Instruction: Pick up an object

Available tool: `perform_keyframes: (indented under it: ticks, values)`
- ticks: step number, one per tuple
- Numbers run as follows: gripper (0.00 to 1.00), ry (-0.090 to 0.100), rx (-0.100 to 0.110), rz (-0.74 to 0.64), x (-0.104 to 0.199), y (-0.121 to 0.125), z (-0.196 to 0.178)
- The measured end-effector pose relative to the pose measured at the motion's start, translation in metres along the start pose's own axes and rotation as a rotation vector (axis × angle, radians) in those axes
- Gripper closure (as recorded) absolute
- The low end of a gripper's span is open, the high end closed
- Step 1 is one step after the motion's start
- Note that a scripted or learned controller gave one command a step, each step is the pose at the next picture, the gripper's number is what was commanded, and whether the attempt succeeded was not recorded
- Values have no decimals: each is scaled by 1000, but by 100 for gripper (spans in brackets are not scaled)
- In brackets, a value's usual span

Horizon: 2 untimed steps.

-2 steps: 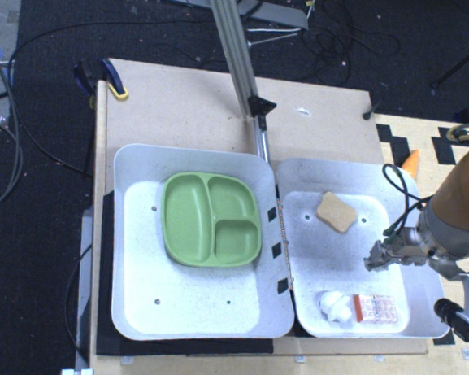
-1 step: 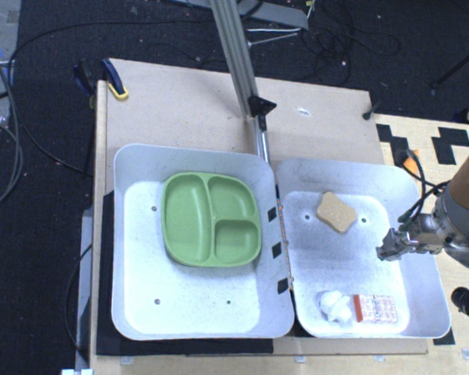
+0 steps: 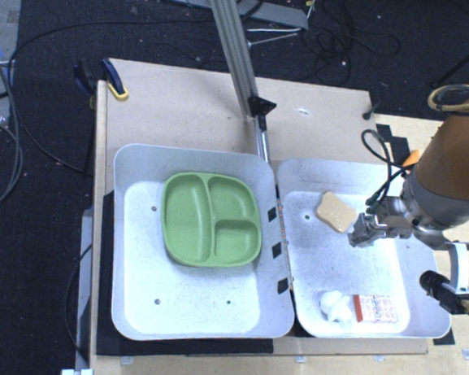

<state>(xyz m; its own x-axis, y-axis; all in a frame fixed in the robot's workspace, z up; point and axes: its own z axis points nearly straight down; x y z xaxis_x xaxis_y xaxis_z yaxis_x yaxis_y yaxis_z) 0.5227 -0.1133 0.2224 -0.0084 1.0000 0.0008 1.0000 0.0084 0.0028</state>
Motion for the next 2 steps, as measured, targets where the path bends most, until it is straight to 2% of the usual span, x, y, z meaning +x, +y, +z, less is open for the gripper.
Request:
perform_keyframes:
  ticks: [2]
  values:
    - [100,0,-1,1,87,51,-6]
